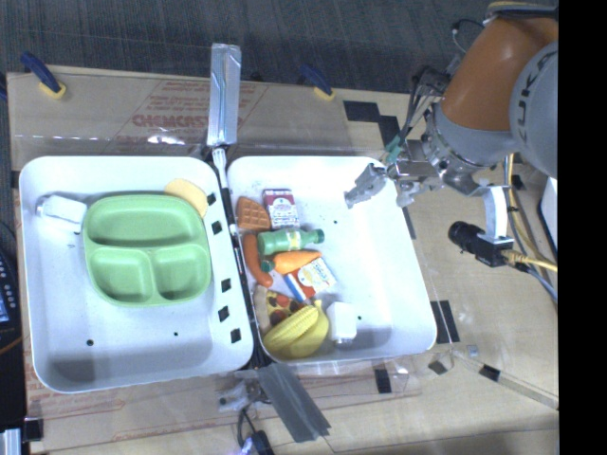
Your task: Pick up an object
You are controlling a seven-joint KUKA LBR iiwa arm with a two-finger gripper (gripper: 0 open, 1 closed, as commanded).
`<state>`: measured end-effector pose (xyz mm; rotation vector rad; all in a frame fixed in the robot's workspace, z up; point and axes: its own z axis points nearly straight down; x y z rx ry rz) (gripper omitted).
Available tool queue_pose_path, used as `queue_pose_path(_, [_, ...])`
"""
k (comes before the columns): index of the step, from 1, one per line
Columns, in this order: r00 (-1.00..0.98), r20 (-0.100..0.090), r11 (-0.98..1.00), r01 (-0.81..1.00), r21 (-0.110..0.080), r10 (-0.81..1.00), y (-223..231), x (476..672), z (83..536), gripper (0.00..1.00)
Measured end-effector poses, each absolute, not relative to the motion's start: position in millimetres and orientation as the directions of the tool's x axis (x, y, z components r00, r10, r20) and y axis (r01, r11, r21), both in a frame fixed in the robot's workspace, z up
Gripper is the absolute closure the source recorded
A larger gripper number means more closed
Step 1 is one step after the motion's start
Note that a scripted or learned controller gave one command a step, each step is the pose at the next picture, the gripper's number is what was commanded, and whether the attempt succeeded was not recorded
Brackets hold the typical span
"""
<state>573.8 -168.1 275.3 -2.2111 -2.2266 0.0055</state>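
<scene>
Below and just left of the gripper point(379, 182), the right bin's floor point(379, 263) lies bare, while toys crowd its far-left wall: waffle point(251, 213), green bottle point(288, 241), carrot point(298, 262), bananas point(296, 330).
</scene>
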Motion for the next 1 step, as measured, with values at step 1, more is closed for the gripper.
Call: queue_pose_path(1, [-0.015, 0.001, 0.015, 1.0, -0.008, 1.0, -114.5, 523.4, 188.0, 0.0])
